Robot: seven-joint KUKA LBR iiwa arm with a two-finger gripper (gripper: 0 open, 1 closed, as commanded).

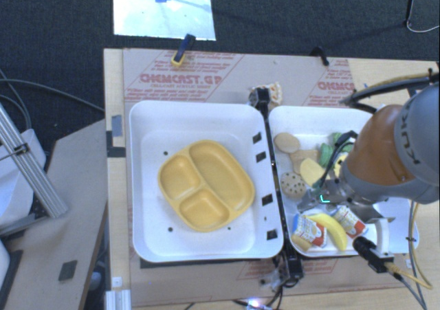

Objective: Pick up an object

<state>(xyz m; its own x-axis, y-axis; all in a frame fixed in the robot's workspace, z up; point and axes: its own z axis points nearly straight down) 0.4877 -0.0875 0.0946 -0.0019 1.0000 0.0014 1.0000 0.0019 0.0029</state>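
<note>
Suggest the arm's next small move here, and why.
Probably lower straight into the right bin. The arm's wrist hangs over the toy food there, banana and cookie close by, with nothing seen held. The yellow tray lies alone in the left bin.

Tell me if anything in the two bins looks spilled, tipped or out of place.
Nothing looks spilled or broken. The yellow divided tray lies skewed in the left bin, turned against its walls. The right bin holds crowded toy food, including a banana, lying close together.

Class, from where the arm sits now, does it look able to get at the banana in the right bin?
Probably yes: the banana lies uncovered on top, right beside the arm, with nothing across it.
</note>
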